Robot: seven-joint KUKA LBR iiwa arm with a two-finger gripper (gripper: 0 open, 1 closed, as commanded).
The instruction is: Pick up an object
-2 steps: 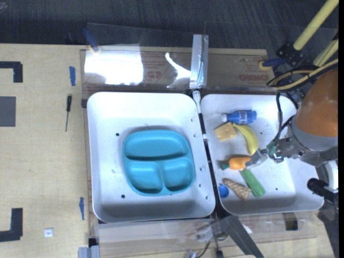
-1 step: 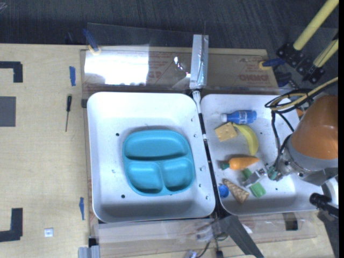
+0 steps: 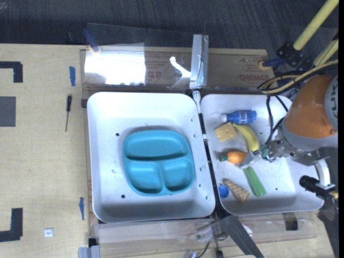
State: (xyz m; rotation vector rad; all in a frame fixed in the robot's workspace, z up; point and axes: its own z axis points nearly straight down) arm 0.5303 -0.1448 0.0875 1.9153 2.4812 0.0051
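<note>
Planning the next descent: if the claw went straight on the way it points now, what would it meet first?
Probably the banana, or the green stick just below it; the claw sits at the banana's lower end, but height above the right bin is unclear.

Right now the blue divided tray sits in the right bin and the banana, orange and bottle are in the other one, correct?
Not quite. The camera view shows the blue divided tray in the left bin; the banana, orange and bottle lie in the right bin.
</note>
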